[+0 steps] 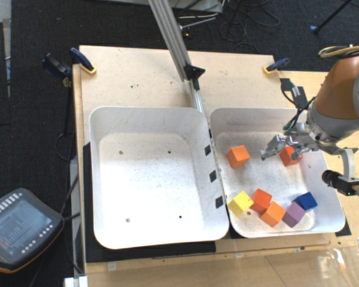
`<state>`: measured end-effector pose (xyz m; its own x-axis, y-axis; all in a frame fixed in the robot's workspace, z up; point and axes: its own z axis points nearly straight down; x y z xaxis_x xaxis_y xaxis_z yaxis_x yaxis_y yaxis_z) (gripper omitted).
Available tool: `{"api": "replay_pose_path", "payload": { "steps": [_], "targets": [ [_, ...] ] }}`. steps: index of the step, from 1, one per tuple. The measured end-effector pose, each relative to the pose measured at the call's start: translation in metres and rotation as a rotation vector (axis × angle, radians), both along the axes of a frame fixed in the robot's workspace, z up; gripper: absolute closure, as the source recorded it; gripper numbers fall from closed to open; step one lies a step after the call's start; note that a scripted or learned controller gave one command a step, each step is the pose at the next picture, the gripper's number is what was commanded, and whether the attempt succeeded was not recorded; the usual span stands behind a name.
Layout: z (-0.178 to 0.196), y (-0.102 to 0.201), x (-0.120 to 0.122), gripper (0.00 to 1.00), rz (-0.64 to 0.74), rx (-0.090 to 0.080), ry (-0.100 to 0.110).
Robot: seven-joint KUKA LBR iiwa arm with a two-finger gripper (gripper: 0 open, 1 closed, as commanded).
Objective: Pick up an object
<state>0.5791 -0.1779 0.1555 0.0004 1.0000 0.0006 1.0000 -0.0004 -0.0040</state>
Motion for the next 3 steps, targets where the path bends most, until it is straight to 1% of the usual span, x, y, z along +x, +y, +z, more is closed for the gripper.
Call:
{"api": "replay_pose_path", "payload": {
  "steps": [1, 2, 3],
  "targets": [
    [-0.060, 0.005, 0.006, 0.00, 0.003, 0.001, 0.001],
    [-0.046, 0.004, 0.008, 1.00, 0.000, -0.002, -0.006],
    [0.013, -0.003, 0.016, 1.00, 0.002, -0.004, -0.011]
  ]
}}
